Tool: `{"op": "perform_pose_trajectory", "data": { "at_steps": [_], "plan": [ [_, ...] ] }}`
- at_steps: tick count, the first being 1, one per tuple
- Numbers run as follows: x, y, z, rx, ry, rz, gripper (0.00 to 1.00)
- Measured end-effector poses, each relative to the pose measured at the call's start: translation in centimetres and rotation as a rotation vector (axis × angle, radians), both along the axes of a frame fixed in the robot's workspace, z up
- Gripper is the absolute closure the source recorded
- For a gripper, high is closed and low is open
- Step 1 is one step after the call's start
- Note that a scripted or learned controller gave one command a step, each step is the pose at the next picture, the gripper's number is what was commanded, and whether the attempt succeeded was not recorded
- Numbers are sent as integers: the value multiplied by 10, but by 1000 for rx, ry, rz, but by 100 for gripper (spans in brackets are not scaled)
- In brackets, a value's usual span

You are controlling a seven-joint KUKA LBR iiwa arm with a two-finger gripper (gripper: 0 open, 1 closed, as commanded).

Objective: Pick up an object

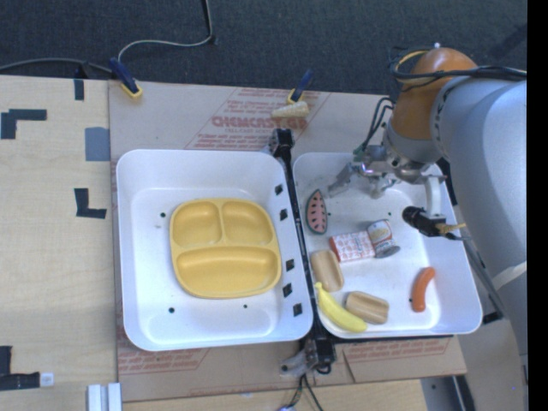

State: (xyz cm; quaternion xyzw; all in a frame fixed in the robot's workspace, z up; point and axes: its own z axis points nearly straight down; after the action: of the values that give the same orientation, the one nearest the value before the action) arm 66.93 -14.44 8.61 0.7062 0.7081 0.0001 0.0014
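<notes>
The arm was the biggest thing in shot. It came in from the right side of the camera view, grey shell w/ the orange band up top, bent down over the far end of the right bin. The wrist pointed left and down, which put the end effector low over the bin's far-left part, near the divider between the bins. I couldn't tell whether it was open or closed; too small and cluttered from my feed.

The counter was pale wood w/ black tape marks, and a cardboard sheet lay under both bins. The left bin carried just a yellow divided plate, approx. centred.

All the pickable stuff sat in the right bin. The banana lay at the near-left edge, w/ one bun just beside it on the right and another bun just above it. A red-and-white packet was mid-bin, touching a small can on its right. The watermelon slice lay along the left wall, closest to the end effector, just below-left of it; contact unclear. The sausage sat alone nr the right side, well apart from the rest.

Two blue-and-yellow clamps sat on the cardboard's far edge.
</notes>
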Motion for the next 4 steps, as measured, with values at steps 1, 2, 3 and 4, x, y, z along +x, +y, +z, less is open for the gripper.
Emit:
{"op": "perform_pose_trajectory", "data": {
  "at_steps": [1,2,3,4],
  "plan": [
    [-1,49,-1,2,1,0,0],
    [0,49,9,0,2,1,100],
    [-1,49,8,0,2,1,0],
    [-1,49,-1,0,3,-1,0]
  ]
}}
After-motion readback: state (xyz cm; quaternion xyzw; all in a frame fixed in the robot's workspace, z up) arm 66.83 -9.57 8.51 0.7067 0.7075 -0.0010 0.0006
